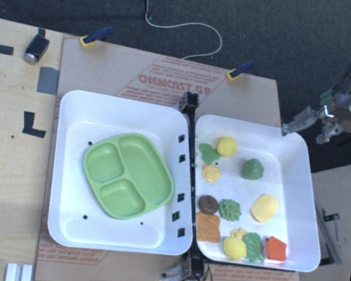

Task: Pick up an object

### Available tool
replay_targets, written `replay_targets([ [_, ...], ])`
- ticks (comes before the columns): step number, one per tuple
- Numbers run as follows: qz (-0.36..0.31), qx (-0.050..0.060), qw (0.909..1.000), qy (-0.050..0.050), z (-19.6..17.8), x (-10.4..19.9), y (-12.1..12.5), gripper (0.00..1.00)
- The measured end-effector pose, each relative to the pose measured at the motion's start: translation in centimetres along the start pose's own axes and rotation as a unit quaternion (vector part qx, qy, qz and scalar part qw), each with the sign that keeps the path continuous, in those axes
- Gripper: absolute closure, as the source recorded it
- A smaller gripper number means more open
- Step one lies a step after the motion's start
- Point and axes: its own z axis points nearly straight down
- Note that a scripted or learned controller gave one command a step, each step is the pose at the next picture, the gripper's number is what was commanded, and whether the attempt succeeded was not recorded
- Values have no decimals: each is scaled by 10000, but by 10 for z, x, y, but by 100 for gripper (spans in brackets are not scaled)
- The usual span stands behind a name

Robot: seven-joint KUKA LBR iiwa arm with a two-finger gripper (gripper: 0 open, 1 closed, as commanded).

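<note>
At the near edge of the right bin (304, 193) lie an orange-red block (276, 249), a green leafy piece (253, 246), a yellow toy fruit (234, 247) and a tan-orange square slab (208, 228), all close together along the front wall. Just behind them sit a dark brown round piece (208, 204) touching a green bumpy piece (230, 210), and a pale yellow lump (264, 208) to the right. Farther back are a small yellow piece (211, 172), a green leaf shape (208, 153), a yellow ball (227, 146) and a dark green broccoli-like piece (252, 169).

The left bin (72, 118) holds a green compartment tray (128, 174), lying flat and turned at an angle.

Both bins rest on cardboard (166, 78) on the wooden worktop (1, 139), clamped at the far edge.

The end effector (324, 119) hangs beyond the right bin's far right corner, above its rim and apart from every toy; whether it is released or clenched cannot be told.
</note>
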Motion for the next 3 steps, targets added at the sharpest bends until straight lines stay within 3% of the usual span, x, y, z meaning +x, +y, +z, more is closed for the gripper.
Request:
replay_targets([
  [1,-20,-90,10000,-18,-158,37,-26,0],
  [2,-4,-9,10000,-16,-157,34,-26,100],
  [3,-4,57,10000,18,-68,70,-63,100],
])
